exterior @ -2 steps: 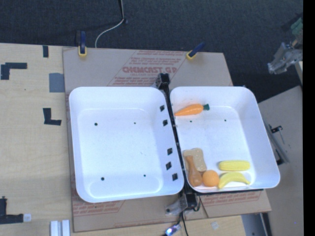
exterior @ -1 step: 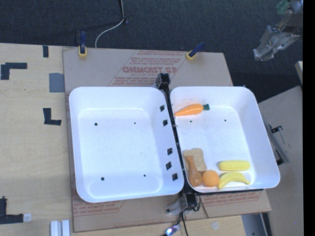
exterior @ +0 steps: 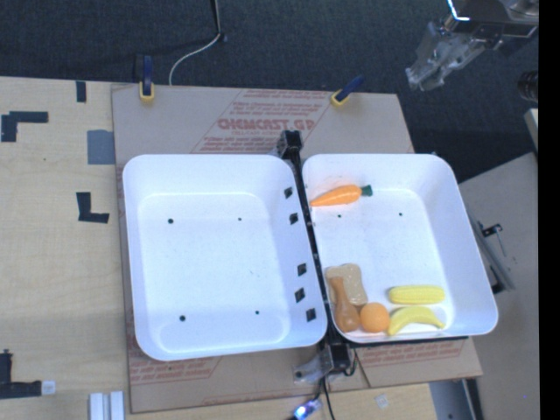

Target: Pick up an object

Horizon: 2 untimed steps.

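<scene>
Carrot [exterior: 336, 196] (alone) far from gripper [exterior: 430, 70].

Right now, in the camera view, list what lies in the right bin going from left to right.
Carrot → bread slice → orange → the two bananas, stacked near and far at the same place across, so no order between them. The tool sits beyond the bin, up at the right.

One fixed camera views my bench from above, at a slant. Both white bins, left bin [exterior: 210, 261] and right bin [exterior: 398, 243], sit fully framed. My arm enters from its right.
</scene>
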Each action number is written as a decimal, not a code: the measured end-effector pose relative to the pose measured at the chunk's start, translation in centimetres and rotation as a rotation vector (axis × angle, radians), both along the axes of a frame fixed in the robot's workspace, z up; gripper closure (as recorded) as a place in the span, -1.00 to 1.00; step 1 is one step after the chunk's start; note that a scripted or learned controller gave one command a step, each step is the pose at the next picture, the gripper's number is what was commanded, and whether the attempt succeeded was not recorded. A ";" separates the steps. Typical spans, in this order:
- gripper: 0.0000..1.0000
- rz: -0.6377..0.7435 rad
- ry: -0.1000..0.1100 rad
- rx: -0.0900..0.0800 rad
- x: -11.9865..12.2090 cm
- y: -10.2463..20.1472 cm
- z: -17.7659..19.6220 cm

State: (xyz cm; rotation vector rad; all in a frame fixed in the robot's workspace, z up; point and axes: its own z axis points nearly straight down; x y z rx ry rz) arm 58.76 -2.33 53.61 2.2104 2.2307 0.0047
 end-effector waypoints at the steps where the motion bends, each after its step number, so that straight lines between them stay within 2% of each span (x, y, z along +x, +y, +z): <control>1: 1.00 -0.002 0.003 -0.001 2.6 6.3 -0.2; 2: 1.00 -0.002 0.002 -0.001 5.2 14.1 -0.2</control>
